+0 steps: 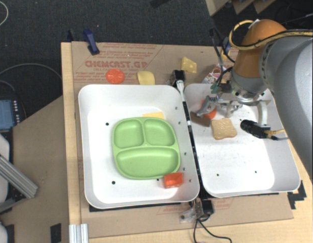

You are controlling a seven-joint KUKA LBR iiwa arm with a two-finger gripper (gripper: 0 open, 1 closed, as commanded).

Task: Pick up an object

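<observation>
Camera view: bread slice (pixel 224 129) flat, long axis left-to-right.

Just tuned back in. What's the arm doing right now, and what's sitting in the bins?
The gripper is down in the upper-left part of the right bin, as the view shows it, right by a small red piece. A toast slice lies just below that. Nothing is visibly held. The left bin has a green divided tray, an orange block at its lower right corner and a yellow piece at its upper edge.
</observation>
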